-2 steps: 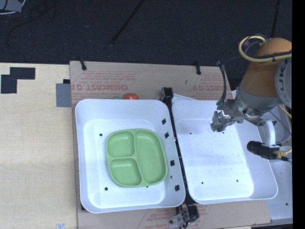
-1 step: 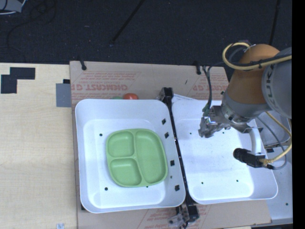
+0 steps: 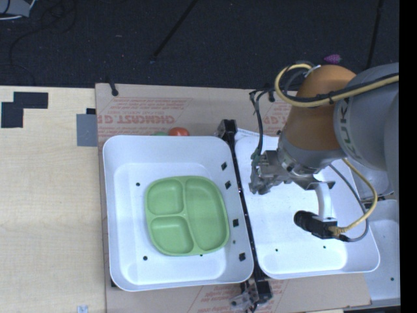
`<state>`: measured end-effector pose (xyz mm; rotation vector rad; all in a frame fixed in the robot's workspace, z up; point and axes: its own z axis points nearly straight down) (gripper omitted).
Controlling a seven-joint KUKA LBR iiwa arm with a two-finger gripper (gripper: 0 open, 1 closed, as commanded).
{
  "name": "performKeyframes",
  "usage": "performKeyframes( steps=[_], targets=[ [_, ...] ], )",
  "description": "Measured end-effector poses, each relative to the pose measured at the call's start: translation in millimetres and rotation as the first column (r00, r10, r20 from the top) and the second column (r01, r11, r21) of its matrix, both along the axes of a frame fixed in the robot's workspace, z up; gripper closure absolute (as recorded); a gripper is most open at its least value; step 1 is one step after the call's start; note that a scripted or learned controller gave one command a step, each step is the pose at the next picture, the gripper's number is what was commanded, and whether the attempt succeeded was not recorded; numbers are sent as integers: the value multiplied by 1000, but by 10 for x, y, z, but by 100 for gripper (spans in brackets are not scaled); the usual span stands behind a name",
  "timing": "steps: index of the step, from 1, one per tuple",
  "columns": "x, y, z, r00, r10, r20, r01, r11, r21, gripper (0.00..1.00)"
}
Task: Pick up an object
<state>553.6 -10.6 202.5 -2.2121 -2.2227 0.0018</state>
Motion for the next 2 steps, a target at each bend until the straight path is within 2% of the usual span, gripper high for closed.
performKeyframes(
  steps=[2],
  targets=[
    [-179, 984, 247, 1000, 0, 2, 0, 1000, -2, 100]
  ],
)
